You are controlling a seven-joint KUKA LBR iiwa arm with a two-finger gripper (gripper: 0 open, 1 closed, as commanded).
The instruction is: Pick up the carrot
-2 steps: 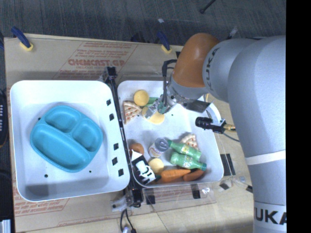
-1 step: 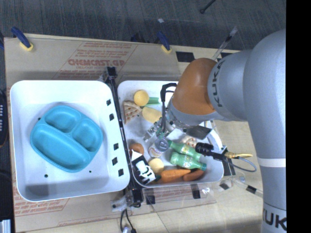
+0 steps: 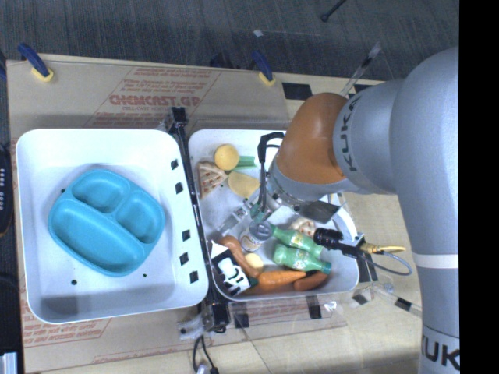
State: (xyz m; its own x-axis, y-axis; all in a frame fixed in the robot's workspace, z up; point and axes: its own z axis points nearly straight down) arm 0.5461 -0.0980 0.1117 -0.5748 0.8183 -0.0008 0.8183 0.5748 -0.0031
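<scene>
Grey arm point(image 3: 405, 170) and its orange band point(image 3: 312, 142) cover much of the right bin point(image 3: 204, 142), so whether the gripper point(image 3: 256, 213) is apart or together cannot be told. Below it and to the right lies the carrot point(image 3: 278, 280), near the bin's front wall, beside green bottles point(image 3: 300, 249). A blue tray point(image 3: 105, 220) sits in the left bin point(image 3: 47, 150).
</scene>
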